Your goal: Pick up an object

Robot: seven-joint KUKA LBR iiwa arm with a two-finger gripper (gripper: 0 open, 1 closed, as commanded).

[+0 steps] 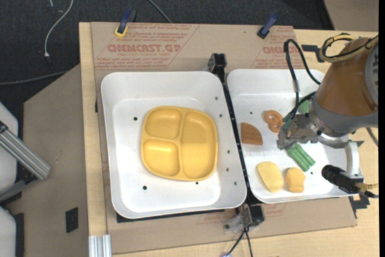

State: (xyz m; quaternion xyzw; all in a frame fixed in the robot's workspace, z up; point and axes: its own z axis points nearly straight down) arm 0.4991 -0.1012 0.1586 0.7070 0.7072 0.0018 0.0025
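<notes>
Gripper (293, 136) hangs low in the right white bin (255, 84); whether it grips, I cannot tell. Beside it the ridged green plastic piece (301, 157) looks light, stiff and slippery, best pinched across its narrow middle.

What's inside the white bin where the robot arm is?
The right bin holds a brown wedge, an orange ring, a green stick and two yellow lumps. The arm covers the bin's right part, so anything under it stays hidden.
</notes>
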